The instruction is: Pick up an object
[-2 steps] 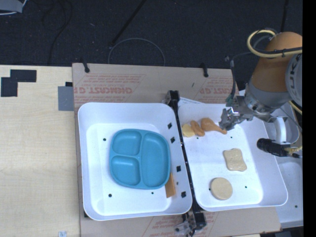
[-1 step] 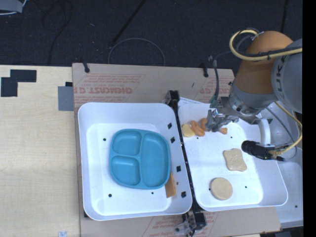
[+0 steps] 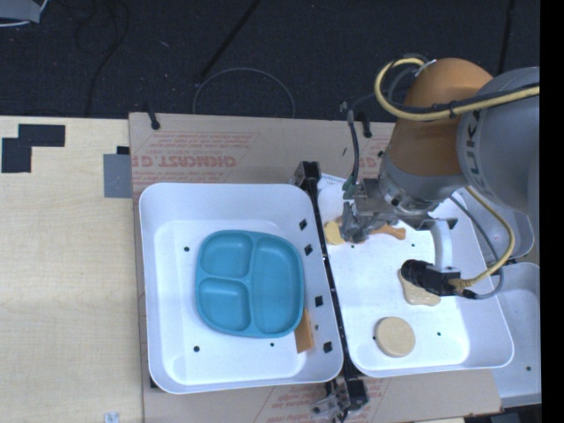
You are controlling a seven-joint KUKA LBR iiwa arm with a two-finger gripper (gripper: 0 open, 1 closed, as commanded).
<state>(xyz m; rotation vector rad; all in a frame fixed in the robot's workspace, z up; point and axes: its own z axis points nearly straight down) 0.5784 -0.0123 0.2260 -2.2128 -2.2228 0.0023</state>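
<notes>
Over the right bin (image 3: 493,346), near its upper-left corner, my claw (image 3: 354,227) hangs low above the floor. Landmark for all positions below: the black divider (image 3: 319,254) between the two bins.

Candidate object: a small tan piece (image 3: 333,233) lying just right of the divider, touching or nearly touching my claw's left side. An orange-tan sliver (image 3: 393,232) pokes out on the claw's far side, away from the divider; cannot tell whether it is the same item. If so, its long axis runs roughly straight away from the divider, passing under me.

Claw state: cannot tell from this view; the wrist housing hides the tips.

Other items: a round tan disc (image 3: 395,336) lies further from the divider, toward the bin's near edge; a tan lump (image 3: 420,291) sits further out again, partly under a black cable fitting. A blue divided plate (image 3: 248,282) rests in the left bin (image 3: 167,236), across the divider.

Arm pose: reaches in from the right, orange band (image 3: 436,113) high, wrist pointed steeply down.

Judgement: tan piece is nearest; a short drop should meet it.
</notes>
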